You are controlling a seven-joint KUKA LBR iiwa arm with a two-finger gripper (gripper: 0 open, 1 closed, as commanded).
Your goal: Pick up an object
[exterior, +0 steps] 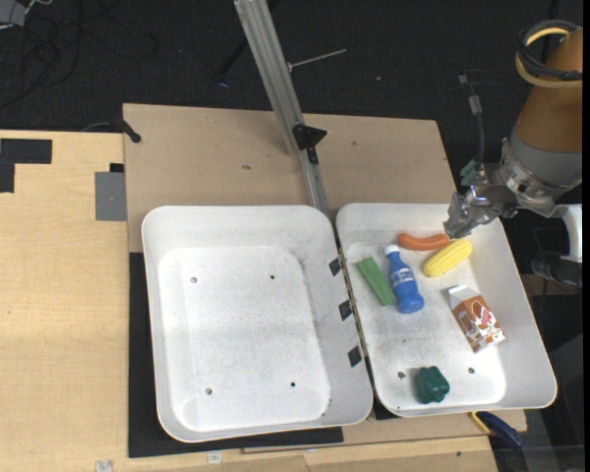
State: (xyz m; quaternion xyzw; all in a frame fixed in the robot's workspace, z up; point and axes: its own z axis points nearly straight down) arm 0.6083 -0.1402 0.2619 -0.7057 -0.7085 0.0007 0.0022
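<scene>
Two shallow white bins sit side by side on a bench of pale wood, seen from above at a slant. The left bin has a bare floor with a few small dark dots. The right bin holds six small things. Near its far edge lies an orange carrot-shaped toy, and just beside it a yellow ear of corn. Toward the middle, a blue bottle with a white label lies flat, with a green flat bar just beside it on the side of the left bin. A small red and white carton lies nearer the right wall. A dark green blocky thing rests near the front edge; its kind is hard to make out.

The arm comes in from the right, its upper part cut off by the frame. The hand hangs above the far right part of the right bin, close over the carrot and corn. It is small and dark here, so I cannot tell its state, nor whether it touches anything.
</scene>
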